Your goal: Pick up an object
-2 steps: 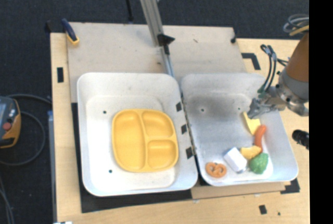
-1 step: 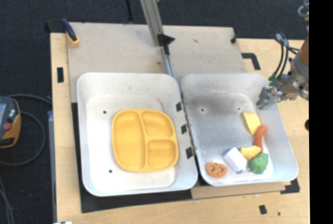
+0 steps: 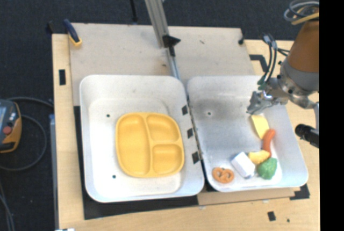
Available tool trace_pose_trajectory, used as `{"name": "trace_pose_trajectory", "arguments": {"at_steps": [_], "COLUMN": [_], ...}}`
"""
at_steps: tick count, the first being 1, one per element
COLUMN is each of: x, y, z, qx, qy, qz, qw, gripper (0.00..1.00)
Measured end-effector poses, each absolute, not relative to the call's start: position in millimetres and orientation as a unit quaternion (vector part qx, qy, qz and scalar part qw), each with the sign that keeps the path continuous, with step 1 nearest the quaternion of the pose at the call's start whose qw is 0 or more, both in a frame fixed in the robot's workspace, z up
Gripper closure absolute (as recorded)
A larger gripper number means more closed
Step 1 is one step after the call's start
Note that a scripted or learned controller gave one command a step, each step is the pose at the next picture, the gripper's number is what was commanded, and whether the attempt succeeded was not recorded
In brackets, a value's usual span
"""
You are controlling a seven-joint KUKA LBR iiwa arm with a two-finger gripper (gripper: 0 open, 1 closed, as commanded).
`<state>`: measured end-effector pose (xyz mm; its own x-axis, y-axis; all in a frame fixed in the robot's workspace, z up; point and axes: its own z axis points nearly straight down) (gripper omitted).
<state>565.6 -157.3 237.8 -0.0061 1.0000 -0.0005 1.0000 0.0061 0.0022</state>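
Yellow block [image 3: 260, 126] sits right of center in the right bin [image 3: 226, 117], just below my gripper [image 3: 257, 107] (grip state unclear).

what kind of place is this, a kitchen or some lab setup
Most likely a robot lab test bench, not a kitchen. A grey and orange arm reaches over two white bins on a plywood bench, the food in the right bin looks like toy pieces, and a metal post stands behind.
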Motion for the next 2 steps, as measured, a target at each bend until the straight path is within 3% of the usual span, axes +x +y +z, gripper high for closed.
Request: {"name": "trace_pose_trajectory", "arguments": {"at_steps": [2], "x": [573.0], "y": [-62], "z": [239], "qx": [0.704], "qy": [0.710], "qz": [0.0014], "qw": [0.001], "gripper": [1.00]}}
